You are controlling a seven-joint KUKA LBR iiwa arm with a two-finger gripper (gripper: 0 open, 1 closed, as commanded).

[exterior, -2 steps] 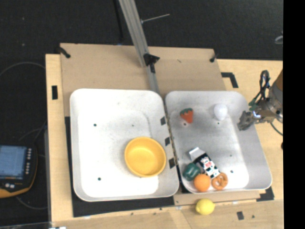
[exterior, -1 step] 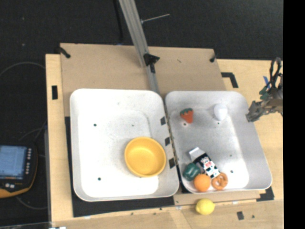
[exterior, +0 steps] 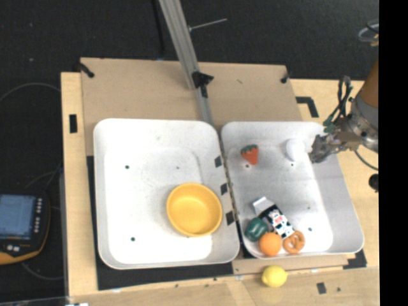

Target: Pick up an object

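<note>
The right bin holds a red strawberry-like toy near its far left, and a white round object to the right of it. A cluster lies at the bin's near edge: a white and black carton, a dark green piece, an orange ball and a brown pretzel-like ring. A yellow bowl sits in the left bin. My gripper hangs over the right bin's far right edge, just right of the white object, with nothing seen between its fingers.
A yellow lemon lies on the bench outside the right bin's near edge. A grey metal pole slants down to the far junction of the bins. A handheld pendant lies at the far left.
</note>
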